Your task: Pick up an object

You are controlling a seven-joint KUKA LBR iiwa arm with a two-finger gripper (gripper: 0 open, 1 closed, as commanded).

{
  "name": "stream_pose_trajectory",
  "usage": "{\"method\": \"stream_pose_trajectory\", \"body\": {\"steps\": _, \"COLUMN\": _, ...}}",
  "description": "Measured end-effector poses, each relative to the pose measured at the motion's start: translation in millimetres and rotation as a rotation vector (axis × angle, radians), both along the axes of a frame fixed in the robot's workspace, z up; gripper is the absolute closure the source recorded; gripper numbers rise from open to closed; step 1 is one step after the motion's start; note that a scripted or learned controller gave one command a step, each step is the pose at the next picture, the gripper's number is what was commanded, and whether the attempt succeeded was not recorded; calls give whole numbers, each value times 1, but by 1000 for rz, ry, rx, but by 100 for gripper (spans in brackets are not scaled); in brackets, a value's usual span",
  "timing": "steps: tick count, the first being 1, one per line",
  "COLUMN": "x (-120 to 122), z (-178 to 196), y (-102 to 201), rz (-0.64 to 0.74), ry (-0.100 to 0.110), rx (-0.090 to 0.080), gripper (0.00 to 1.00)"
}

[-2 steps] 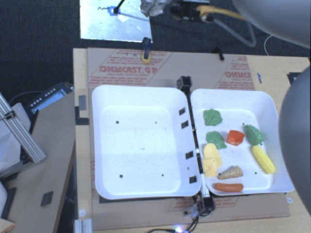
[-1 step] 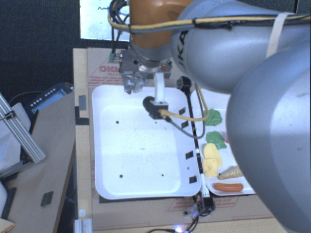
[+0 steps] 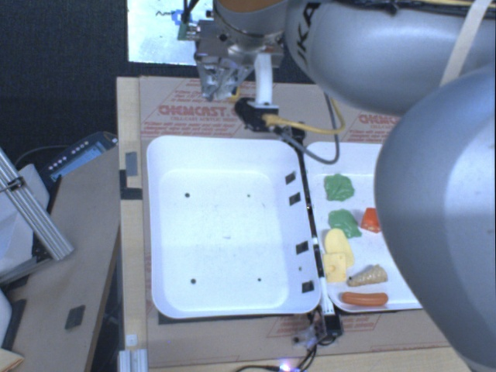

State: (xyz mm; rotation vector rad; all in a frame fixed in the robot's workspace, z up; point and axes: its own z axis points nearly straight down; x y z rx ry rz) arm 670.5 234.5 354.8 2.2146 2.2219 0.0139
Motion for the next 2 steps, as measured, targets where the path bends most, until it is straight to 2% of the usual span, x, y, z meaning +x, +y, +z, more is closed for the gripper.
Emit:
{"method": "stream_pose_trajectory", "body": {"steps": 1, "x": -3, "z": 167, "y": 0, "rz": 2, "ry": -10, "rx": 4, "gripper": 100}}
{"method": "stream_pose_trajectory", "body": {"steps": 2, "x": -54, "z": 4, "y": 0, "rz": -1, "ry": 24, "rx": -8, "gripper": 100}}
